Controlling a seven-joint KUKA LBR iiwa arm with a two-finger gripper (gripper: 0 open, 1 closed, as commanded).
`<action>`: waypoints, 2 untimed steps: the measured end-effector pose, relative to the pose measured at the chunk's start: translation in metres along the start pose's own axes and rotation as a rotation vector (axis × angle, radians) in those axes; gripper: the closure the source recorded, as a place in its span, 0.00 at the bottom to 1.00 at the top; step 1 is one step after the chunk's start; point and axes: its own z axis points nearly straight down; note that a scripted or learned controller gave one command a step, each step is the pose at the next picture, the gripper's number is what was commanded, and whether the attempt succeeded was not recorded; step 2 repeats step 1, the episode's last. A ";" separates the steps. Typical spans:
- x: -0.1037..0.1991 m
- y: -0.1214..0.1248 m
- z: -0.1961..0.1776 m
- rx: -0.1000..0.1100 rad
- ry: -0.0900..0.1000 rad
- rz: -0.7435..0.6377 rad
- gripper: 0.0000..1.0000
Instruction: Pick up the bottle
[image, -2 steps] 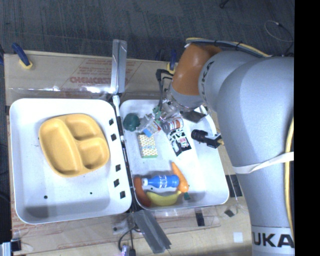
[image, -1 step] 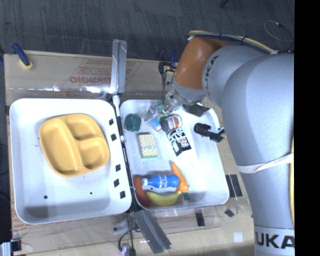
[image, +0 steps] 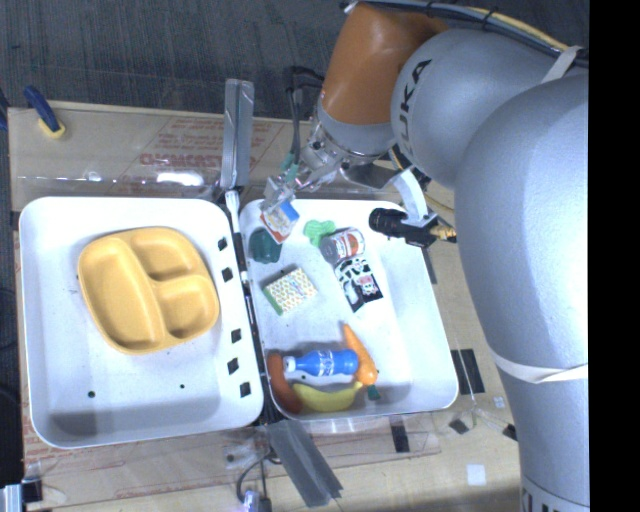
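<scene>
Camera view: your end effector (image: 283, 196) hovers at the right bin's (image: 425, 330) upper-left corner; whether it is gripping anything, you cannot tell. The bottle (image: 322, 365) lies toward the frame's bottom, long axis running left-right.

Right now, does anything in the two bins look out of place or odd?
Yes. The bottle lies on its side atop a banana in the right bin, far from the gripper, which is at that bin's far corner.

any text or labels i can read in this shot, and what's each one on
"UKA", the visible end of the brand name, on the grey arm.
Faint red print on the bench board: too blurred to read.
Label on the blue bottle: too small to read.
Black-and-white packet: print unreadable.
Can: label unreadable.
</scene>
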 end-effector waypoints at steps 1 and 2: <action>0.059 -0.008 -0.043 0.002 0.000 0.129 1.00; 0.059 -0.008 -0.043 0.002 0.000 0.129 1.00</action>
